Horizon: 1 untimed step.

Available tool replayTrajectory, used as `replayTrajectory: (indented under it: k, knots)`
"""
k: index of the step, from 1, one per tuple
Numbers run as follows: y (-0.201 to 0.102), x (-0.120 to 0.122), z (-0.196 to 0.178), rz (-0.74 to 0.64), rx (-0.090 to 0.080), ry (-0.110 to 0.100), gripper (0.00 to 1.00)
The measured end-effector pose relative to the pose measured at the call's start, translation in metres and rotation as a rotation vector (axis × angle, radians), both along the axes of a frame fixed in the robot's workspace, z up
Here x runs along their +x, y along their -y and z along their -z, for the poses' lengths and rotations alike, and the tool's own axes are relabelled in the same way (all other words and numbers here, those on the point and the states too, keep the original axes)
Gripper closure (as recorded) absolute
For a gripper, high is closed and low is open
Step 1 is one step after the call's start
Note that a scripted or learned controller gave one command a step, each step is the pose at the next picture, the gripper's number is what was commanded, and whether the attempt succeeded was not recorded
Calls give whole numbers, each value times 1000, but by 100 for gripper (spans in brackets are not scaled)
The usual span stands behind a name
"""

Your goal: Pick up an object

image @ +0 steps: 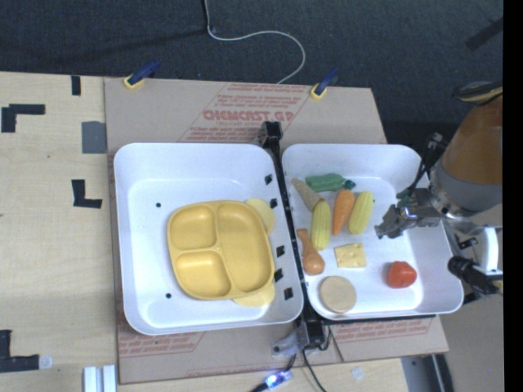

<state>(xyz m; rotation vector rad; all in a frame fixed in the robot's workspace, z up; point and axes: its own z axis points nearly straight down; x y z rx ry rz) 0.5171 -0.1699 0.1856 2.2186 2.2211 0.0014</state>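
At frame right, pincer hovers, state indeterminate; advise centring squarely over tomato before descending

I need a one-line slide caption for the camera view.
Claw hovers in the right bin near toy foods; yellow tray sits in the left bin.

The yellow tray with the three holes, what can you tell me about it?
The yellow tray looks like smooth plastic, with rounded corners and three shallow compartments, all bare. It lies flat and slightly turned in the left bin. A paler yellow piece peeks from under its upper right and lower edges.
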Motion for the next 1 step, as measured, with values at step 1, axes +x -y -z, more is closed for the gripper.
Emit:
replayTrajectory:
  k: [1]
  knots:
    - [0,1,-41,0,0,0,100]
